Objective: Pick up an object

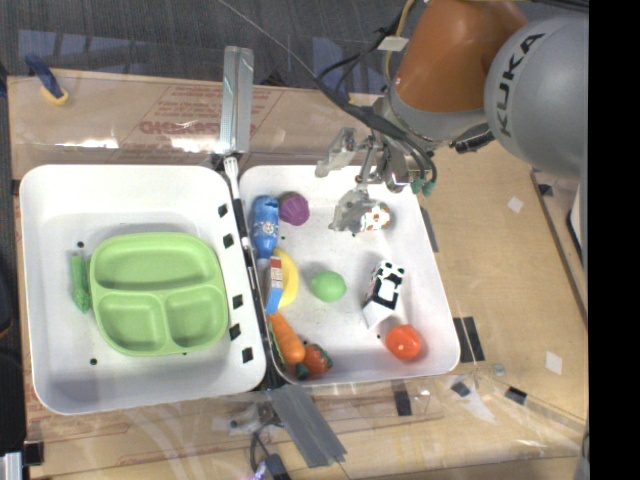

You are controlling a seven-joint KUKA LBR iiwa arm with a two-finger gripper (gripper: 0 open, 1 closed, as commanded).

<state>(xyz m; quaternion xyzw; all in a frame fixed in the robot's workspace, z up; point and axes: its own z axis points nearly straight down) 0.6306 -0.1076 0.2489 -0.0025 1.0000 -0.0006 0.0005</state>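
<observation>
Your claw hangs over a small toy near the right bin's far edge; its state I cannot tell. The toy looks light and rigid; grip its middle.

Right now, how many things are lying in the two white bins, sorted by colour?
Green: 3, the divided plate, a piece beside it, a ball
Orange or red: 3
Blue: 1
Purple: 1
Yellow: 1
Black-and-white: 1
White toy under the gripper: 1
Total: 11

Open floor around green ball
</observation>
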